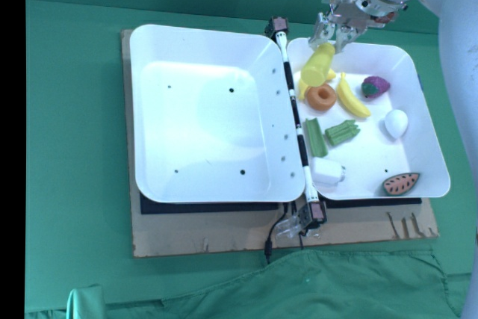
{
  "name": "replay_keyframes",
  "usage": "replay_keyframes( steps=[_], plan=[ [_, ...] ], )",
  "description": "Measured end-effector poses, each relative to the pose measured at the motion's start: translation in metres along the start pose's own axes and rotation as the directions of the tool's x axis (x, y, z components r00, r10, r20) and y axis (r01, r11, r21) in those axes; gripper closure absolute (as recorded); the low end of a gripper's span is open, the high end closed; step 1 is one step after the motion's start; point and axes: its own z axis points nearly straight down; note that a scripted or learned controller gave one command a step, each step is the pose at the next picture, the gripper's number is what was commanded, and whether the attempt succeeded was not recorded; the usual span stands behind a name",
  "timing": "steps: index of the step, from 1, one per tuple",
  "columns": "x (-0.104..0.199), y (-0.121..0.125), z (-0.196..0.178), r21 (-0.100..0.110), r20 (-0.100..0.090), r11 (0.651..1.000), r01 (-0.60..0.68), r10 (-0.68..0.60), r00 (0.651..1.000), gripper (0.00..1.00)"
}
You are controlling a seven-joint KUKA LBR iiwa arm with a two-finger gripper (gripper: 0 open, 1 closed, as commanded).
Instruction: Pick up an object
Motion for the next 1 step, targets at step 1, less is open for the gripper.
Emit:
replay_keyframes(
  steps=[1],
  plan=[
    [0.0576,0.0114,0.0145,0.005,-0.001,1.000,-0.003,0.003,1.000,1.00]
  ],
)
